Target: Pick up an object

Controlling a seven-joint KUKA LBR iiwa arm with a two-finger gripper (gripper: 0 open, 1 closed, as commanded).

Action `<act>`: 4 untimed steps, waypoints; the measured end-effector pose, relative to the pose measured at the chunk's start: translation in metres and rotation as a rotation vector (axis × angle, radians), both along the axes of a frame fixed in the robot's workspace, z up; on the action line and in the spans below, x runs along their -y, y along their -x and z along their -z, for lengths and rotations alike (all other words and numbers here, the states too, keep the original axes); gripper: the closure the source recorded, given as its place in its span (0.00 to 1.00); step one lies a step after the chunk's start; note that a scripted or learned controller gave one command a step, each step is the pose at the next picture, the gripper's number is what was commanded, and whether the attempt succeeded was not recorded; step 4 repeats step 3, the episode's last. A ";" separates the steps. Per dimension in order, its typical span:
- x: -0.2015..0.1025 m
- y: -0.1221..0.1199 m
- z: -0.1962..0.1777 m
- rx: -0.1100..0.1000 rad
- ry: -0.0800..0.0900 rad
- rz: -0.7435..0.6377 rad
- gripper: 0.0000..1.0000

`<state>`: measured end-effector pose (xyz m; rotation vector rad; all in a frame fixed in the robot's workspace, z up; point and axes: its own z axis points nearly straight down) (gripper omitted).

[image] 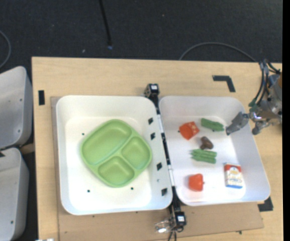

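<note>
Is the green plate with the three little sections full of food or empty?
Empty. The green plate in the left bin shows bare green in all three sections; the toy food all lies in the right bin.

Two white bins: left bin (74, 195), right bin (250, 185), on pale tan wood bench (44, 79) with black corner marks. Light green divided plate (116, 152) in left bin. In right bin, relative to dark brown lump (206, 143): red-orange piece (188, 130) upper left; dark green piece (212, 125) above; green bean-like piece (203, 156) just below; red piece (196, 182) lower left; white carton with red and blue print (233, 175) lower right. Gripper (247, 123) grey, to right. Floor beyond bench dark grey.
</note>
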<state>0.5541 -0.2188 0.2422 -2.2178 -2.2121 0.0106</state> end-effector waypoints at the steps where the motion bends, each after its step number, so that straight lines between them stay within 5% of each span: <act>1: -0.001 -0.003 -0.007 0.012 0.003 -0.004 0.00; 3: 0.008 0.014 0.106 0.008 0.002 0.000 0.00; 4: 0.008 0.014 0.106 0.008 0.002 0.000 0.00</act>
